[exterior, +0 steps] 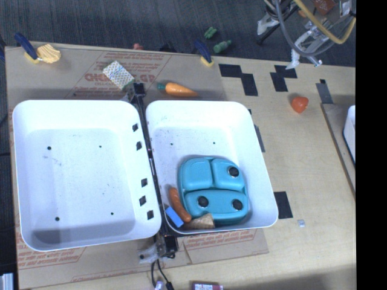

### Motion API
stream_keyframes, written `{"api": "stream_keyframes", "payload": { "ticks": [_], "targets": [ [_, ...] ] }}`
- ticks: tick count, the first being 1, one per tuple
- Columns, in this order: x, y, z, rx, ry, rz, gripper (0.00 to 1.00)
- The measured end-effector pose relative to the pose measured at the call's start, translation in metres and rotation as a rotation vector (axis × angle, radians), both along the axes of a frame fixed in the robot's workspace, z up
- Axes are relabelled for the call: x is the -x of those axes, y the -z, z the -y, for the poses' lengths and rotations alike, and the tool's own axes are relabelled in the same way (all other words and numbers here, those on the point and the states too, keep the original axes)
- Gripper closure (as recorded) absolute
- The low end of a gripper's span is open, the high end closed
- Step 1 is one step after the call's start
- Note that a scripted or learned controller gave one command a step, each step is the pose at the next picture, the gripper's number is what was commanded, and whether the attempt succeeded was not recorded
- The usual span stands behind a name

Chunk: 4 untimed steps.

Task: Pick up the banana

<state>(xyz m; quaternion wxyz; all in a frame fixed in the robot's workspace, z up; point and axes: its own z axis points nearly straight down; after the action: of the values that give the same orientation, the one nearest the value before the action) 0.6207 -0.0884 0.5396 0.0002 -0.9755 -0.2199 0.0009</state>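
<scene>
Pincer (307, 40): at the top right, over the dark floor beyond the tabletop (302, 162), amid hoses; apart or together cannot be told, and nothing is seen in it. Banana: not surely identified. The likeliest candidate is a pale yellow lump (49, 54) at the far left corner of the cardboard (72, 65), beside a blue clamp (25, 45), outside both bins and well apart from the pincer, to its left across the whole bench; long axis too small to tell. Left bin (24, 162): bare white floor. Right bin (257, 162): blue tray (213, 189), orange stick (176, 202), blue block (174, 217), tan wedge (202, 222), crowded together at its near edge. Loose behind the bins: carrot (176, 89). Judgement: a long leftward reach is needed if the lump is the target.
</scene>
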Motion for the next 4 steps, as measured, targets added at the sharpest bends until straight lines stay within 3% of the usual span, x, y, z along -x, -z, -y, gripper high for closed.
{"api": "stream_keyframes", "payload": {
  "ticks": [1,2,3,4],
  "targets": [
    [-0.005,-0.002,-0.033,0.002,0.236,0.002,0.0],
    [-0.027,-0.002,-0.033,0.001,0.19,0.001,0.0],
    [-0.027,-0.002,-0.02,0.002,0.238,0.002,0.0],
    [-0.03,-0.002,-0.032,0.003,0.227,0.004,0.0]
  ]
}}
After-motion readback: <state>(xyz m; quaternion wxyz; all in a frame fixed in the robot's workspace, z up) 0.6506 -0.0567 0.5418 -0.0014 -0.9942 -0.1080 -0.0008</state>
